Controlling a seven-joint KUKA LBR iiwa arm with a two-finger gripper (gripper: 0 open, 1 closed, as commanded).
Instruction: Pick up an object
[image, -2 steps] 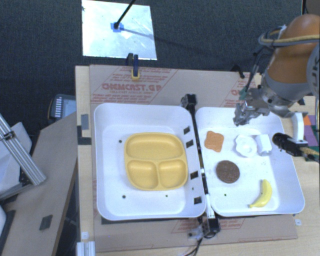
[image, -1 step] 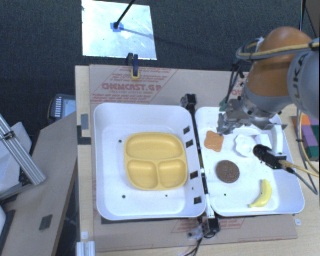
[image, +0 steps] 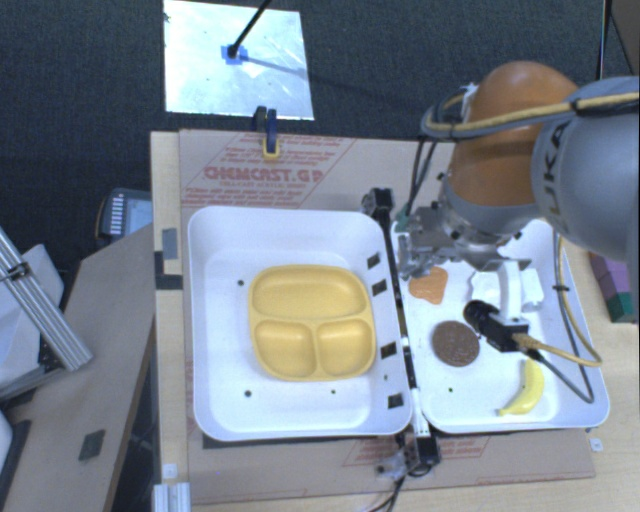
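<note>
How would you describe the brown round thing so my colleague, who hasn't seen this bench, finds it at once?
Start at the right-hand white bin, the one the arm reaches over. Near its lower middle lies a flat brown disc, below the orange piece and left of the yellow banana. It is the one dark, round, flat item there; the banana is long and curved, the orange piece pale and irregular.

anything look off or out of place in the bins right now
Nothing stands out. The yellow divided tray lies flat in the left bin. In the right bin, the banana, brown disc and orange piece lie apart, nothing spilled.
</note>
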